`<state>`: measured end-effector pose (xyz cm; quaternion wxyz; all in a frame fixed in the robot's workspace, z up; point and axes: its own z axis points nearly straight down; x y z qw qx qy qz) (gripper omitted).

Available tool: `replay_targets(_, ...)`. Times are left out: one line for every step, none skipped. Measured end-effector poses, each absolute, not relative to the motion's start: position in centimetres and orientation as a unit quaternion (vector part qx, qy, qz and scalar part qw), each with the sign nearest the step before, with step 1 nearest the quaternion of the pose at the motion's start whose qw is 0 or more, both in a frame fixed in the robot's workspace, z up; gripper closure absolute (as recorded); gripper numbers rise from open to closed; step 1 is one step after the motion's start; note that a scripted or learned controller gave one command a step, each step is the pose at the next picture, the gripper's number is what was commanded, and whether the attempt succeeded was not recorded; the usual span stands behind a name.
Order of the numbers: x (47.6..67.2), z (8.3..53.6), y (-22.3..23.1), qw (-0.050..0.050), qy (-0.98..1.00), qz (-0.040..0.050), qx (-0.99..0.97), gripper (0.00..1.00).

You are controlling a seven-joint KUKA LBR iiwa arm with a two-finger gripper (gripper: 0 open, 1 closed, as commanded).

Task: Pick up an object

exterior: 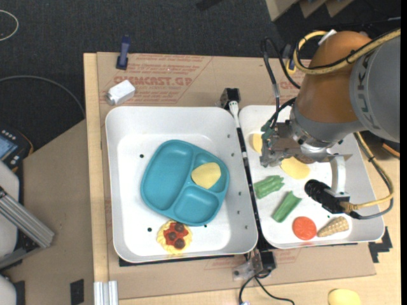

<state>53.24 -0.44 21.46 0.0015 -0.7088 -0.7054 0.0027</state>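
- Just under the end effector [275, 152] lies a yellow piece [295, 168], touching or nearly so, toward the lower right.
- Whether it is spread or closed, I cannot tell (wrist hides it).

Faded red print on the cardboard sheet [166, 75] under the bins reads roughly "SUNCAST"; its smaller lines are too blurred to read.

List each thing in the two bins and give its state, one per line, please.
blue plate: flat in left bin, bearing a yellow piece
pizza toy: on bin floor, beside plate
green pieces: lying in right bin
red disc: flat, beside cone
gripper: low over right bin
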Motion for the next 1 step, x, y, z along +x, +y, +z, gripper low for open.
replay_targets(53.88,18.27,-5.73,0.001,-0.705,0.0026,-0.709,1.00)
